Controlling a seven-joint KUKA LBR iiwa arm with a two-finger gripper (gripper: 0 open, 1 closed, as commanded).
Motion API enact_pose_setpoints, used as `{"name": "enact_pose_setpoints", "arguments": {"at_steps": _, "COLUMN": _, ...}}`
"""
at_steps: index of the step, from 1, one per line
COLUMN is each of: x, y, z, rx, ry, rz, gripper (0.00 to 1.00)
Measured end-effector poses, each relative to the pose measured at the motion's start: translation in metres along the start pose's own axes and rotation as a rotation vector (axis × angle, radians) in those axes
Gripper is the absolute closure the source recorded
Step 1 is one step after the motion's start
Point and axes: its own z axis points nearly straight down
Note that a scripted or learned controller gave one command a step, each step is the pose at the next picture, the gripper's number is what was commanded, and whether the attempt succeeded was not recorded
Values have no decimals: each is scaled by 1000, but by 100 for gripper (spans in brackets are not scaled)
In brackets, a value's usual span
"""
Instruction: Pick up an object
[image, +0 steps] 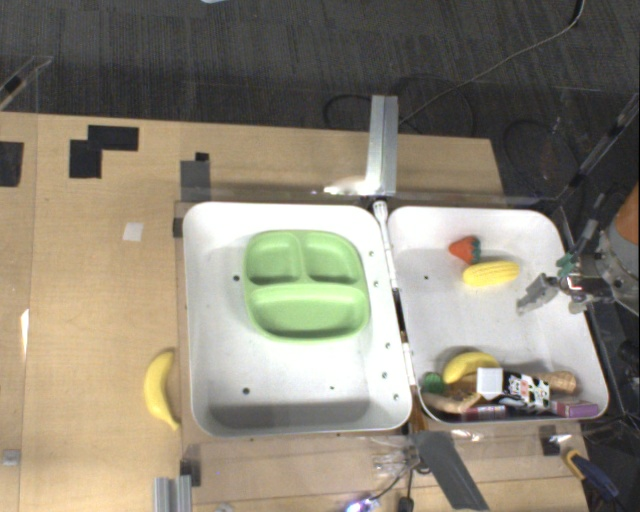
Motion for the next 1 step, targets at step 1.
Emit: {"name": "enact_pose_setpoints", "arguments": {"at_steps": 1, "x": 26, "y": 47, "z": 84, "rx": -1, "ry": 0, "rz": -132, "gripper": 0}}
